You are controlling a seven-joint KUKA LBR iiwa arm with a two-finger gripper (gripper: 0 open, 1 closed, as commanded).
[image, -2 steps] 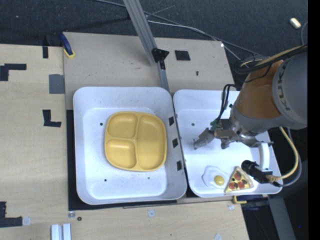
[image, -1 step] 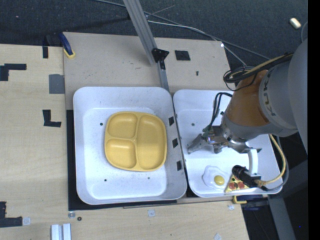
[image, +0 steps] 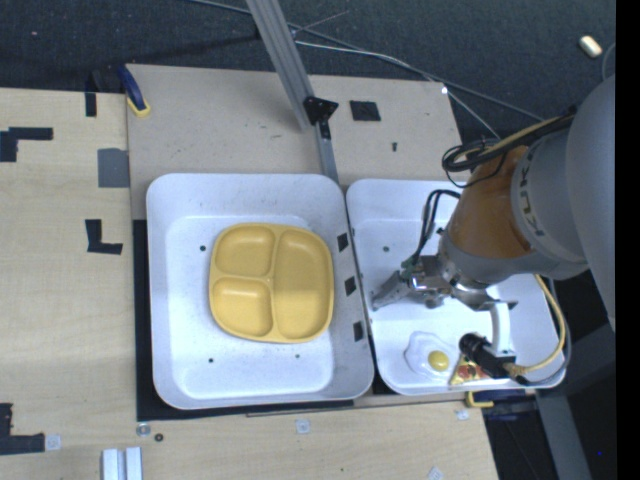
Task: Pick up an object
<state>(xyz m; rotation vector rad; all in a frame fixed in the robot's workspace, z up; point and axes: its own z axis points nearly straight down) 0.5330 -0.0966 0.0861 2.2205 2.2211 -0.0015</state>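
1. Gripper (image: 392, 290): you find it low inside the right bin (image: 385, 208), near that bin's 9 o'clock wall. Two grey fingers (image: 385, 293) point toward 9 o'clock, tilted slightly down. They sit spread a little apart, and nothing is visible between them.
2. Arm (image: 540, 203): you see the grey body entering from 3 o'clock, with the orange band (image: 485, 213) just above the wrist. Black cables loop over the band at its 12 o'clock side.
3. Fried-egg toy (image: 430, 356): a white piece with a yellow centre, lying flat on the right bin's floor near its 6 o'clock wall. From the fingertips it lies toward 5 o'clock, close by but apart.
4. Small mixed item (image: 470, 370): at 3 o'clock of the egg toy, just beside it, showing red and yellow patches. Part of it is covered by a black fitting on the arm, so you cannot tell what it is.
5. Yellow tray (image: 271, 282): a divided plate with three compartments, lying flat at the middle of the left bin (image: 180, 208). It is well apart from the gripper, toward 9 o'clock.
6. Bins: two shallow white ones side by side, their rims touching along the centre line.
7. Bench (image: 60, 268): a pale wood surface with dark tape marks at 9 o'clock.
8. Metal bar (image: 285, 48): runs from 12 o'clock down toward the seam between the bins.
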